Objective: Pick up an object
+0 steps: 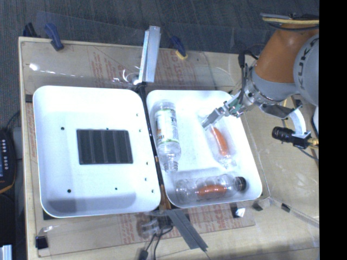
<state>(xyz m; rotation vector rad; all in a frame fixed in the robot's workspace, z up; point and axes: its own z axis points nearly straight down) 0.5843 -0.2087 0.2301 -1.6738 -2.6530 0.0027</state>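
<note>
On the left sits the left bin, with a dark ribbed plate lying flat in the middle of it. Next to it is the right bin, and three clear plastic bottles lie in it. The first is the bottle with the white label, lying along the bin's left side with its cap end pointing toward the near edge. Along the near edge lies the bottle with a dark cap, on its side, with something orange inside it. Further right is the bottle with the orange piece, lying at a slant. This one looks like the likely pick, since it is closest to the arm. All three bottles look light, smooth and a bit slippery, and their thin walls would probably squash if squeezed hard. Being round, they could roll away. A good place to hold would be across the middle of the body, where it is widest. The gripper is just above the top end of that slanted bottle, very near it or maybe touching. Its tip is too small and dark to tell if it is spread or closed, and no bottle is seen held in it.
</note>
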